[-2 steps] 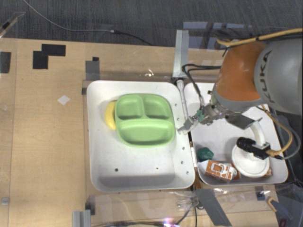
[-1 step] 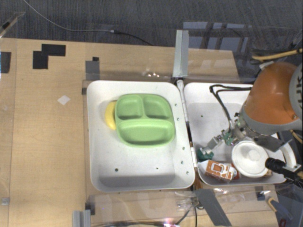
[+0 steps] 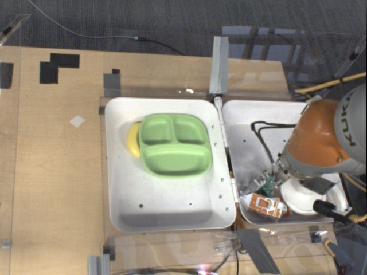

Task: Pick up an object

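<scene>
Where the arm [image 3: 321, 142] reaches: right bin [image 3: 246, 119], front half, with the wrist bent low towards the front wall.
Pincer [image 3: 268, 183]: just above the packet [image 3: 265, 206], close to touching. Apart or together, cannot tell, as the wrist and clutter mask it. Nothing seen clamped in it.
Packet: orange-brown, flat on the bin floor, hard by the front wall, left of the dish [image 3: 301, 202]. Likely target, judged by how near the pincer is.
Packet axis: long axis runs roughly along the front wall, with the right end dipped a little towards it. Which end is the top, cannot tell.
Why so placed: it lies loose, as if dropped. The wall leaves little room on that side, so a grip across the short axis looks the better bet.
Dish: white, round, touching or just beside the packet's right end, partly under the arm.
Wire [image 3: 261, 132]: thin black loop at the back of the right bin, well apart from the packet.
Left bin [image 3: 166, 211]: green tray [image 3: 175, 145] rests on a yellow thing [image 3: 133, 141] that pokes out at its left. Both are well apart from the arm.
Table [image 3: 51, 171]: pale wood, bears both bins side by side.
Risk: wall and dish crowd the packet, and the pincer may foul either.
</scene>
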Tool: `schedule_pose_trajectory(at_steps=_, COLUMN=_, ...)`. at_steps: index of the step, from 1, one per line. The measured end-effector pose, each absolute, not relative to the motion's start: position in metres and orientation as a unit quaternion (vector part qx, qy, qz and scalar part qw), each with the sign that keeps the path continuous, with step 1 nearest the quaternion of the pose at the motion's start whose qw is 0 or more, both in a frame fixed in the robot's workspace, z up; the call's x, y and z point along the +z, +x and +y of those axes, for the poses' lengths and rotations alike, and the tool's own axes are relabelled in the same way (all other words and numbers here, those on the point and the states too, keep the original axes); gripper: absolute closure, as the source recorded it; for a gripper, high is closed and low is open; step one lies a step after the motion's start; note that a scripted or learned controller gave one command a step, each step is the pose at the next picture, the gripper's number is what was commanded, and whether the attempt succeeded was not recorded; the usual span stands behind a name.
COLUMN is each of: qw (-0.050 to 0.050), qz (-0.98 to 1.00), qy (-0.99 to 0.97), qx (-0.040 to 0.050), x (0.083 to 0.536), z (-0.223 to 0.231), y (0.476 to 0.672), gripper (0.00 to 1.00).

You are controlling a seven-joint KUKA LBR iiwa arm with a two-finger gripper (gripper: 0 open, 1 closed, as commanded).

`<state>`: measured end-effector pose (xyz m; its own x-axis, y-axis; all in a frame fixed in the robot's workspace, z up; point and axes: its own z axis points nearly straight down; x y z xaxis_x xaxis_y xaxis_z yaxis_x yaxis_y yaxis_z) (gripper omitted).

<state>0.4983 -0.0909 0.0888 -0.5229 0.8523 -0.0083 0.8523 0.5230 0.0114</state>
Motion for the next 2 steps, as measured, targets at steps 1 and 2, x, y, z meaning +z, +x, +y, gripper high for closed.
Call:
schedule_pose_trajectory(at_steps=1, qw=0.011, qz=0.872, qy=0.489, qx=0.0050, x=0.102, z=-0.091, y=0.502, gripper=1.00)
schedule_pose_trajectory(at_steps=2, qw=0.003, qz=0.882, qy=0.471, qx=0.0017, x=0.186, z=-0.042, y=0.562, gripper=1.00)
